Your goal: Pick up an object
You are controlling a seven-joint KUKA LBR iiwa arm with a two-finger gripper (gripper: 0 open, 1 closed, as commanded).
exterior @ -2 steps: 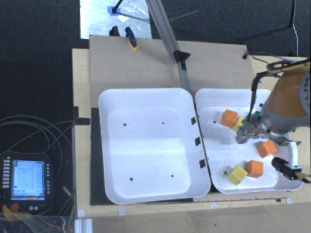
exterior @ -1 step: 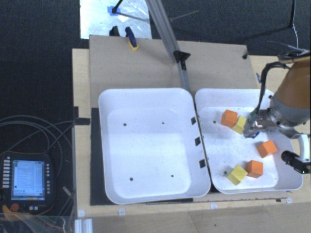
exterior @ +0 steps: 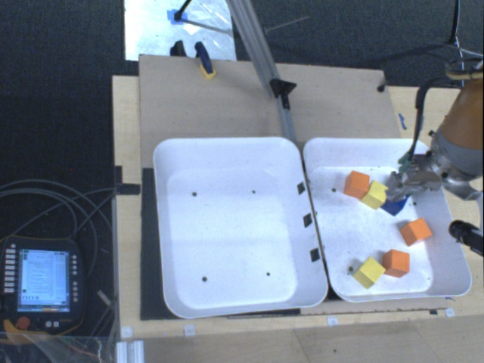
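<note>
**Gripper low in the right bin**

The metal two-finger gripper [exterior: 401, 181] sat low over the right shallow white bin [exterior: 448, 282], just above a small blue block [exterior: 395, 206] and beside a yellow cube [exterior: 374, 194] touching an orange cube [exterior: 357, 184]. I cannot tell how its claw stood. 2 more orange cubes [exterior: 414, 231] and 1 yellow cube [exterior: 369, 271] lay nearer the front.

The robot's arm [exterior: 463, 138] was a rounded grey body with a broad orange band wrapped around it above the wrist. A thin dark cable [exterior: 418, 116] curved down alongside the arm toward the wrist. Below the band the casing narrowed into a grey metallic wrist section, which ended in a small silvery two-finger gripper [exterior: 399, 181] of angular, blocky parts.
</note>
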